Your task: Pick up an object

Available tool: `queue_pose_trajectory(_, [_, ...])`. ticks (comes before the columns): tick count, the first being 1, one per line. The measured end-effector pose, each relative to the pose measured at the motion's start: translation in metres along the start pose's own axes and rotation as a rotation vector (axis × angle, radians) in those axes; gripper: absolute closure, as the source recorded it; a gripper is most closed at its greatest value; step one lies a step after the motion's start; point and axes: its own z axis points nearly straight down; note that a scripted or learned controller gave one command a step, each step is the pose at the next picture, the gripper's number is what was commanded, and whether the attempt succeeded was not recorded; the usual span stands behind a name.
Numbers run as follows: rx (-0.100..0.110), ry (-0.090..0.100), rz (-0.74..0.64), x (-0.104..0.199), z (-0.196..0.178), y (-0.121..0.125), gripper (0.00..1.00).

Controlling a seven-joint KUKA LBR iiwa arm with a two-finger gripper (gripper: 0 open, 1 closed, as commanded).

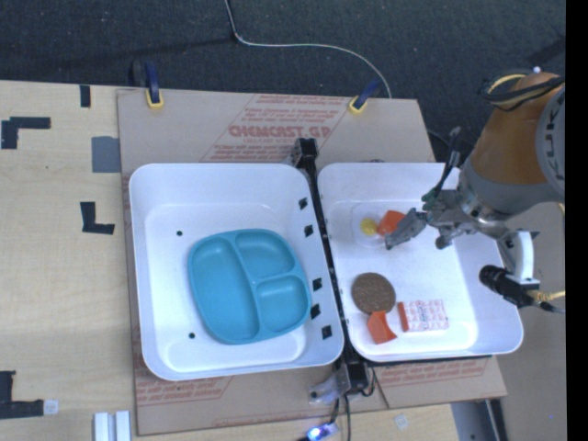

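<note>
The right bin [459, 186] holds several small items: an orange piece [391, 220] beside a small yellow object [369, 227], a brown round disc [374, 293], a red-orange block [381, 327] and a white packet with red print [424, 315]. My gripper [424, 235] hovers over the upper middle of this bin, reaching in from the right. Its fingers are spread open, with nothing between them. The left fingertip [400, 236] lies just right of and below the orange piece. The disc, block and packet sit well below the gripper, near the bin's front.
The left bin [152, 200] holds a blue divided plate [248, 285]. A black divider [317, 237] runs between the two bins. The arm's grey and orange body [514, 154] overhangs the right bin's far right corner. A cable lies on the dark floor behind.
</note>
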Motion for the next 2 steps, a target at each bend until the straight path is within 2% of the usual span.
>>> queue_pose_trajectory(1, [0.006, 0.001, 0.000, 0.009, 0.061, -0.004, 0.00])
queue_pose_trajectory(2, [-0.002, -0.002, 0.000, 0.009, 0.105, -0.004, 0.00])
